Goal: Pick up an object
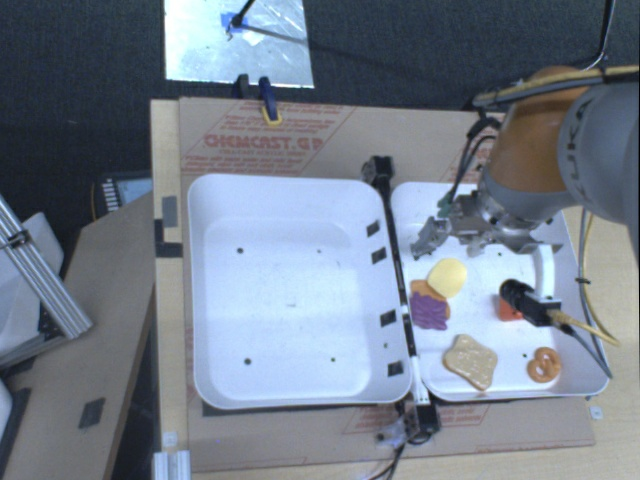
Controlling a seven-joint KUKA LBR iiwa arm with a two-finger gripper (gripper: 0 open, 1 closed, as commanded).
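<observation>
Yellow pc [447, 276] just beside pincer [432, 234], rt bin [512, 370].

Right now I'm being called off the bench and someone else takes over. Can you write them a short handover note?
Gripper: over the right bin, on the side nearest the other bin, just behind the yellow piece. No item seen held.
Things: yellow piece, purple piece, toast slice and pretzel all lie in the right bin.
Done: nothing lifted yet.
Left: grasp one item and lift it. The yellow piece looks nearest.
</observation>
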